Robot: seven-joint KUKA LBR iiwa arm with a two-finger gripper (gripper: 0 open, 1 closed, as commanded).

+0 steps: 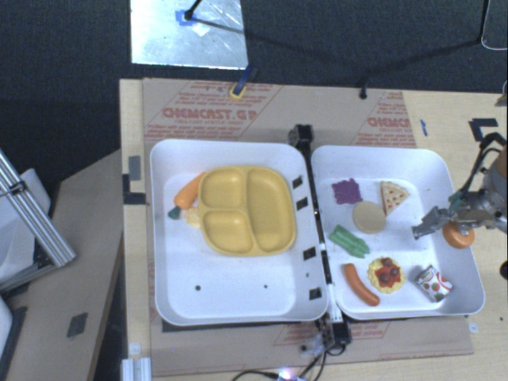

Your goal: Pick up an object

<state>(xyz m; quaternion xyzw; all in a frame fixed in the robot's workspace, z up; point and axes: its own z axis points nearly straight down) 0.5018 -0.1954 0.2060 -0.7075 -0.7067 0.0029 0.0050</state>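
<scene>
In the right bin (456,173), near its right wall, the gripper (425,227) hangs low, its fingers pointing left; whether they are open or closed cannot be told. Just beside it, against the wall, lies a round orange object (459,236), with no clear long axis. Further left sit a purple piece (345,190), a pizza slice (392,195), a tan disc (369,217) and a sausage (359,283) lying diagonally. The left bin (171,292) holds a yellow divided plate (242,209) and a carrot (186,191).
</scene>
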